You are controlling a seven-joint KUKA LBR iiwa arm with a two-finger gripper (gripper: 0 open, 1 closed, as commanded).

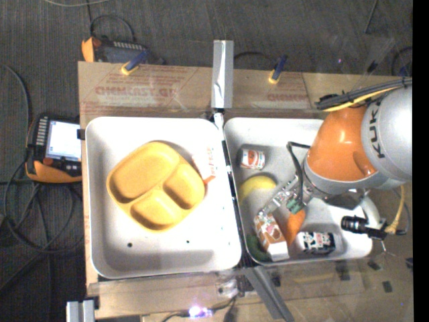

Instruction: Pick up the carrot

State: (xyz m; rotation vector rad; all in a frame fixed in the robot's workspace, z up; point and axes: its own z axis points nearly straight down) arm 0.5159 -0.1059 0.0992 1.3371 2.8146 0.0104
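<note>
The carrot (293, 224) is orange and lies in the right bin (342, 127) near its front wall, pointing toward the front edge. My gripper (287, 196) hangs low over the bin, right at the carrot's upper end; whether it touches the carrot cannot be told. The arm's orange band (340, 149) and grey wrist cover the bin's right half.
Around the carrot lie a brown-and-white carton (269, 234), a dark-labelled can (316, 241), a yellow fruit (257, 185) and a small red-and-white can (253, 158). In the left bin (100, 247) sits a yellow divided plate (157, 184) beside a red-and-white packet (207, 164).
</note>
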